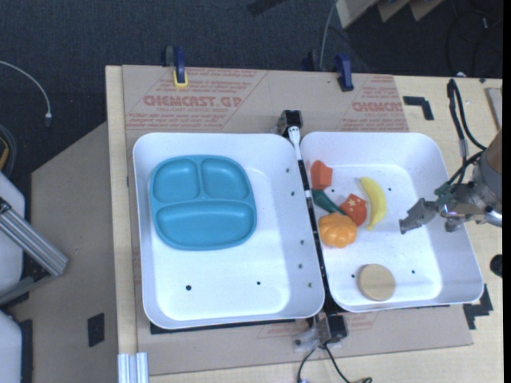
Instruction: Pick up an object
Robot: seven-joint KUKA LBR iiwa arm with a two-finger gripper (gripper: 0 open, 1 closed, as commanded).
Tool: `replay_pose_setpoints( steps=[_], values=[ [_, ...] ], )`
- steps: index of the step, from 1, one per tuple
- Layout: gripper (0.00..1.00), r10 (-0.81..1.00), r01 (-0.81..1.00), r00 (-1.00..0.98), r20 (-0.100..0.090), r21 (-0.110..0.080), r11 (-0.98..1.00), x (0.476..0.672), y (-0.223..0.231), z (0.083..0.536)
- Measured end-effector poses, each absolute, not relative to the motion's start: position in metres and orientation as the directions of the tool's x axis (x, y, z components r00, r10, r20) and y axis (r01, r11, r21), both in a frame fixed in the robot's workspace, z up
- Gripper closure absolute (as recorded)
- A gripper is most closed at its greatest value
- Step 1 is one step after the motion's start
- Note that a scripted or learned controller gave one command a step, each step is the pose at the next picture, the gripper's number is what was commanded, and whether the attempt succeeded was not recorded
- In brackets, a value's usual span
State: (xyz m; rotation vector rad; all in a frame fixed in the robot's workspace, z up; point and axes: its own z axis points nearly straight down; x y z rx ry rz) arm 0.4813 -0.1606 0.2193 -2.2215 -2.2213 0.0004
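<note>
On the cardboard-topped bench [239, 94], the right white bin [415, 154] holds your nearest target: a curved yellow plastic banana [374, 199], long axis running front to back, mid-bin. It lies toward the divider from the grey gripper [431, 214], whose fingers look spread, holding nothing.

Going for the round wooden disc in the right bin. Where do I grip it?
The wooden disc lies flat and apart from the other items. Probably best to come straight down and close the gripper across its rim, since its flat top offers nothing to pinch.
</note>
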Motion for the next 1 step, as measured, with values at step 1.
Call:
replay_pose_setpoints(
  steps=[1],
  values=[
    [0.00, 1.000, 1.000, 0.000, 0.003, -0.006, 0.000, 0.4817, -0.1565, 0.1566]
  ],
)
